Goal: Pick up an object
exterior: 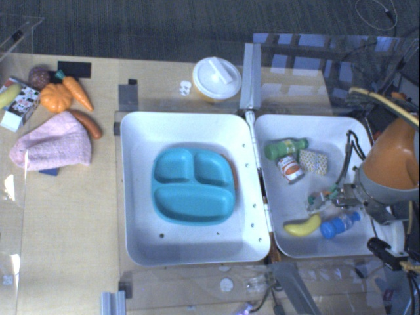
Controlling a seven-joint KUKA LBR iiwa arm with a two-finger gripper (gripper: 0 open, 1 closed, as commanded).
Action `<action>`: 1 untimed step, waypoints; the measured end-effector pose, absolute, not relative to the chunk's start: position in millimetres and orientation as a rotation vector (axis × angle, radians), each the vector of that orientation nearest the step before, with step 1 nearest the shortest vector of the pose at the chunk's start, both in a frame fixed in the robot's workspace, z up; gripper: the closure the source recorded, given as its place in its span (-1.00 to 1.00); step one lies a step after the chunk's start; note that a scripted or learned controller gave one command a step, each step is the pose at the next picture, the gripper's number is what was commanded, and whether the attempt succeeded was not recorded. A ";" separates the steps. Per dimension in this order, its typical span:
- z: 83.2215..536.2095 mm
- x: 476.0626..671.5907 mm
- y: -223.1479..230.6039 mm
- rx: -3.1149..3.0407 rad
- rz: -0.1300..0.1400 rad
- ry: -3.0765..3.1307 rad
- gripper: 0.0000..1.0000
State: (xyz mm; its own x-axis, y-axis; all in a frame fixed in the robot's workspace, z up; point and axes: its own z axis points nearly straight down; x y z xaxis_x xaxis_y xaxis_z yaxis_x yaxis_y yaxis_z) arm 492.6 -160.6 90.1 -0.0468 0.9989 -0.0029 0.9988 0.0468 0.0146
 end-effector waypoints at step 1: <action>100.5 495.8 -161.5 2.153 0.016 2.259 1.00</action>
State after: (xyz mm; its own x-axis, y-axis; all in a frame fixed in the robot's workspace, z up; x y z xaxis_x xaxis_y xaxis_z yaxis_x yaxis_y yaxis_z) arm 495.8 -161.5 100.5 -0.0480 0.9988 -0.0082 0.9986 0.0482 0.0220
